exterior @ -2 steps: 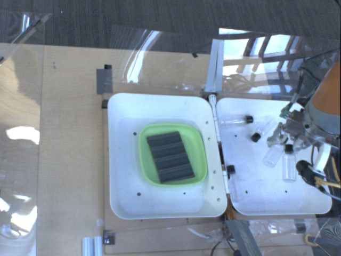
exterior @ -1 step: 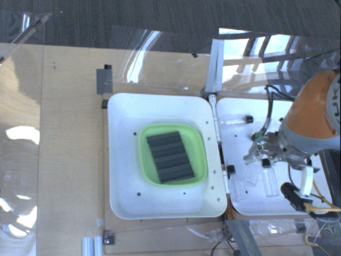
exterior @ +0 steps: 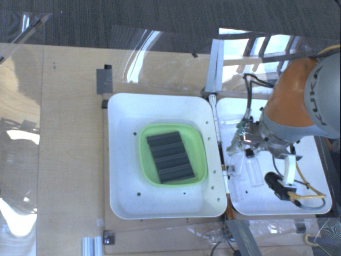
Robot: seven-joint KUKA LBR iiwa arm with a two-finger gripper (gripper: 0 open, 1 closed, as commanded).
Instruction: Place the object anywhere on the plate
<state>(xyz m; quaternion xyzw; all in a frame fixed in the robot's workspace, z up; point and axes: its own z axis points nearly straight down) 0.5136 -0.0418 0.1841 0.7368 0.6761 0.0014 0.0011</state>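
I see dark ridged block [exterior: 170, 157] lying on green plate [exterior: 198, 149], left bin [exterior: 122, 159]. Claw [exterior: 246, 145] at 3 o'clock over right bin [exterior: 309, 204]; can't tell grip.

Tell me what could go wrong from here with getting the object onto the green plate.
1. The gripper sits low in the right bin, over something pale and hard to make out, so a grasp may miss.
2. The dark ridged block already covers much of the green plate; a new object could land on it and slide off.
3. The raised wall where the bins meet could snag a low carry.
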